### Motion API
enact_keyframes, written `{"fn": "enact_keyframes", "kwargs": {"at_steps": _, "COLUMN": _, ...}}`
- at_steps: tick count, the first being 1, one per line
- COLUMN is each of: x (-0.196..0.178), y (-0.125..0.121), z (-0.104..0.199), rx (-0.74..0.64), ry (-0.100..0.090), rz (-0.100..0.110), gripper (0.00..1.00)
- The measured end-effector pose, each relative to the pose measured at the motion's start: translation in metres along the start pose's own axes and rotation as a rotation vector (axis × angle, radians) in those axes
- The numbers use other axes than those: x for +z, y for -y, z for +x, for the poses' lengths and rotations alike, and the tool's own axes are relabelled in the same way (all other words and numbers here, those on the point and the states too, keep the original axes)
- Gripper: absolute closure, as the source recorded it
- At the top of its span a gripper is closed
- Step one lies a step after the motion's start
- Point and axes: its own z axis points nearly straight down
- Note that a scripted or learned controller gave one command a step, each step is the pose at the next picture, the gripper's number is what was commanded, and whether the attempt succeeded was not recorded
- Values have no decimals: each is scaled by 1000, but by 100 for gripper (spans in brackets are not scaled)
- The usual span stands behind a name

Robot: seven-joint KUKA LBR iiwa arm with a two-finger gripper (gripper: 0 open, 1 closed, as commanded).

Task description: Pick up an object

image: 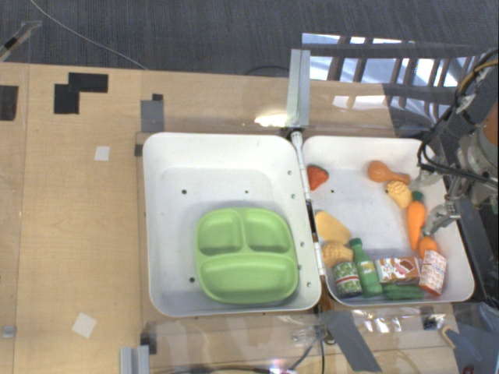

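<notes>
I see my gripper (438, 209) at the right bin's (351, 201) right edge, just beside the toy carrot (416, 219). I cannot tell if it grips anything.

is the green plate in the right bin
No, the green plate lies in the left bin; the right bin holds the toy food.

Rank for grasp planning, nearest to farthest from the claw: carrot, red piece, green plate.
From the claw at the right bin's right edge:
1. Carrot, just beside it.
2. Red piece, right bin's far-left corner.
3. Green plate, in the left bin.
</notes>
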Motion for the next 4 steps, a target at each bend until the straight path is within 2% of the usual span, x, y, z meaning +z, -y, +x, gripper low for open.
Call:
{"fn": "enact_keyframes", "kwargs": {"at_steps": 1, "x": 119, "y": 7, "z": 14, "rx": 139, "ry": 6, "rz": 1, "gripper": 0}}
{"fn": "enact_keyframes", "kwargs": {"at_steps": 2, "x": 127, "y": 6, "z": 27, "rx": 148, "ry": 16, "rz": 2, "gripper": 0}}
{"fn": "enact_keyframes", "kwargs": {"at_steps": 3, "x": 113, "y": 6, "z": 23, "rx": 140, "ry": 25, "rz": 5, "gripper": 100}}
{"fn": "enact_keyframes", "kwargs": {"at_steps": 4, "x": -10, "y": -30, "z": -35, "rx": 135, "ry": 14, "rz": 0, "gripper": 100}}
